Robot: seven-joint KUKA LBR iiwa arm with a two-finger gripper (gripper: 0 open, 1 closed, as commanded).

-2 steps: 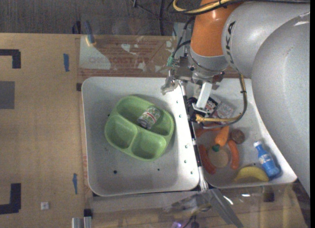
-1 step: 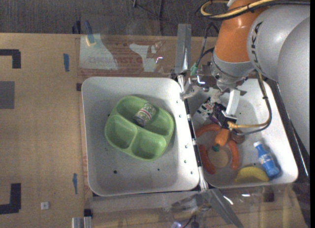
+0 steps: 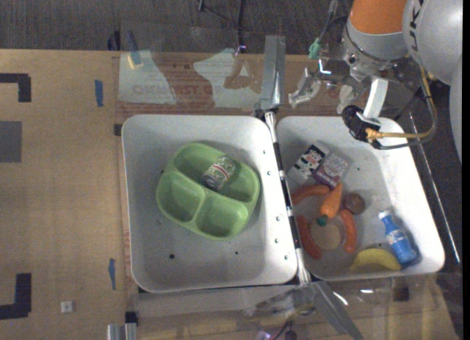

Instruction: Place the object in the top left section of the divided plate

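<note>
1. We see a small can (image 3: 219,172) lying on its side in the green divided plate (image 3: 176,203), which sits in the left bin (image 3: 139,243). The can rests in the plate's upper section, leaning toward the right of it, near the ridge that splits the plate.

2. We judge the task close to done or already done: an object is inside the plate and nothing is being carried. Whether that section counts as the "top left" one is hard to say, since the plate sits turned at an angle; from this view the can lies in the compartment farthest up the picture.

3. Our gripper (image 3: 323,85) hangs above the far rim of the right bin (image 3: 429,258), well apart from the can, up and to the right of it, with the bin divider between them. We cannot tell how the gripper is set, and we see nothing held in it.

4. The right bin holds the remaining items: a small carton (image 3: 309,161), a purple packet (image 3: 332,169), a carrot (image 3: 331,202), a sausage (image 3: 348,230), a banana (image 3: 376,260) and a blue bottle (image 3: 397,239).

5. What may be left, in our judgement, is only to confirm that the can sits in the intended section.
</note>
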